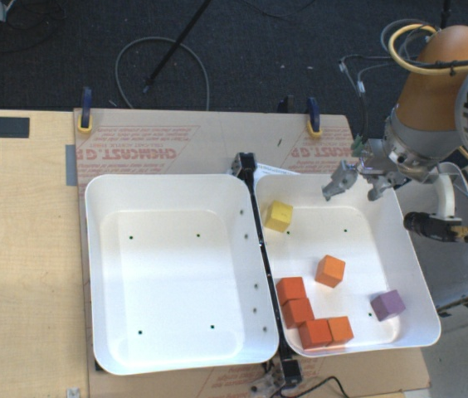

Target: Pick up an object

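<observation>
The right bin (412, 265) holds a yellow cube (280, 216) near its back left. An orange cube (330, 270) lies mid-bin and a purple cube (387, 304) sits at the front right. A red-orange L-shaped row of blocks (307, 313) lies along the front left. My gripper (358, 186) hovers over the bin's back edge, above and to the right of the yellow cube. Its two grey fingers stand apart with nothing between them.
The left bin (101, 222) lies beside the right one, separated by a black divider strip (259, 247). Two clamps (312, 119) pin the cardboard sheet at the back. Cables run across the dark floor behind the bench.
</observation>
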